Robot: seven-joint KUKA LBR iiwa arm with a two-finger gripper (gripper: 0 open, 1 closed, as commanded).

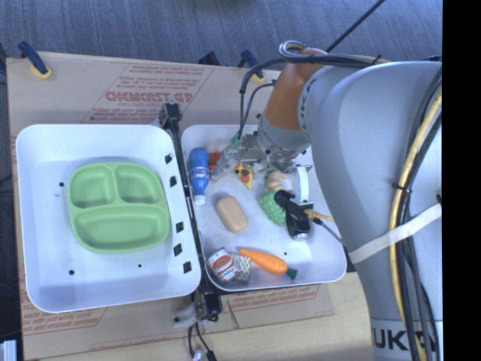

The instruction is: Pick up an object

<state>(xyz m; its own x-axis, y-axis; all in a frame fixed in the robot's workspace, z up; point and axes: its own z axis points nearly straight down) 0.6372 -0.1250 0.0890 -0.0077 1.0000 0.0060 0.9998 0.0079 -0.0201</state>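
Observation:
My gripper [239, 158] reaches down into the back of the right bin [325, 265], just right of a blue bottle [198, 170] that lies along the bin's left wall. A small yellow and red toy [243, 174] sits directly below the gripper, touching or nearly touching it. A tan oval piece like a bread roll [232, 213] lies in the bin's middle. To its right is a green bumpy toy [272, 206], with a cream-coloured piece [276, 179] behind it. An orange carrot [264, 261] and a red and white can [225, 267] lie at the front.
The left bin [37, 224] holds a green divided plate [118, 206]. The grey arm with its orange band [284, 100] covers the right bin's back right corner. Black clips run along the wall between the bins [183, 209].

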